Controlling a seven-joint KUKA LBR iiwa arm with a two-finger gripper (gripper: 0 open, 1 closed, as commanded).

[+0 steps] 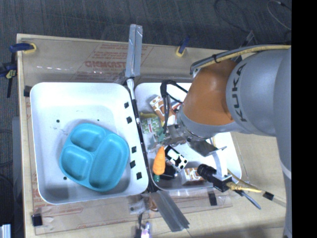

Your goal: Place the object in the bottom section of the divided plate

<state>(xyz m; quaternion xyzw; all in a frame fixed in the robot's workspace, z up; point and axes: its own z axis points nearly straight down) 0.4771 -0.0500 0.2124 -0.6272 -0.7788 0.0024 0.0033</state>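
A pale tabletop (54,58) with red print along its far edge stands on dark carpet and bears two shallow white bins side by side. The task names no one object. The likeliest candidates are an orange carrot-shaped piece (158,161) and a black-and-white toy (176,158), which lie touching each other in the right bin (147,90), against its left wall and toward the tabletop's near edge. Both sit just beside and slightly nearward of the claw (173,139), which is low over that bin's clutter under the bulk of the arm (233,98). From this angle I cannot tell whether the claw is wide or narrow, and nothing is visibly held in it. A green packet (148,125) and other small wrappers crowd the same wall on the far side of the claw. The blue divided plate (94,155) lies in the left bin (74,90), well apart from the claw and across the wall between the bins, toward the tabletop's near left corner. The main risk is the crowding: with the pieces touching, a closing claw could catch two at once, nudge the carrot piece against the wall, or pinch only a wrapper. The smooth, tapered carrot piece looks apt to slip, and it could drop while crossing the divider. The plate sits turned at an angle, so its bottom section is easy to misjudge, and a release could land in a neighbouring compartment.
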